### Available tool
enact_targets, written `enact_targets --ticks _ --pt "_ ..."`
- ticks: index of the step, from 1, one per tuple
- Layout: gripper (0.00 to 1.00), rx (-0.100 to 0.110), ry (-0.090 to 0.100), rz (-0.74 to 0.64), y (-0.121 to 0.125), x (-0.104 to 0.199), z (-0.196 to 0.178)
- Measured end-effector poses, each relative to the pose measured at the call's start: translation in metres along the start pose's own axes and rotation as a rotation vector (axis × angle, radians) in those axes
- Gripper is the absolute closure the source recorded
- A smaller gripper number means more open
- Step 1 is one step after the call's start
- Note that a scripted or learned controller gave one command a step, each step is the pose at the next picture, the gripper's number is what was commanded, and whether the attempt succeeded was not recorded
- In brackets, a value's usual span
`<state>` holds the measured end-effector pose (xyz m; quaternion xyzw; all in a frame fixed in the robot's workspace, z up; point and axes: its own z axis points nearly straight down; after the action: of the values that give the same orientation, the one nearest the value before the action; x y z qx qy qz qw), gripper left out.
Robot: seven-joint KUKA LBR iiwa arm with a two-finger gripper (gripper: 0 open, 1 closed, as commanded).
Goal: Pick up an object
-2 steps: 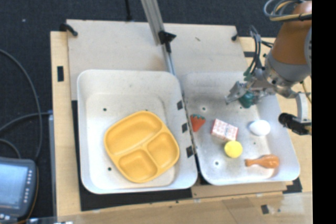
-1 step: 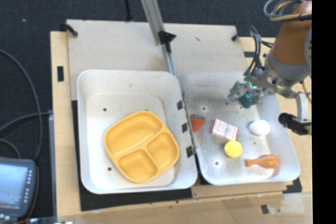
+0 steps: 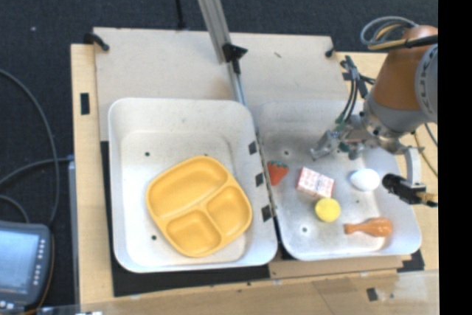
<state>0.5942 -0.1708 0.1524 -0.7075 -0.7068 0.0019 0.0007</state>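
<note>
No text can be read; the small box bears red markings too blurred to make out.

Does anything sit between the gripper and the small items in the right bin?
Nothing visible does. The gripper hangs over bare floor at the back of the right bin. The strawberry, small box, egg, lemon and drumstick lie spread apart nearer the front, uncovered.
</note>
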Motion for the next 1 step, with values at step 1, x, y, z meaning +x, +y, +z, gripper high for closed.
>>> enact_targets --ticks 1 --pt "0.0 -0.011 -0.001 0.002 0.0022 -0.0016 0.0486"
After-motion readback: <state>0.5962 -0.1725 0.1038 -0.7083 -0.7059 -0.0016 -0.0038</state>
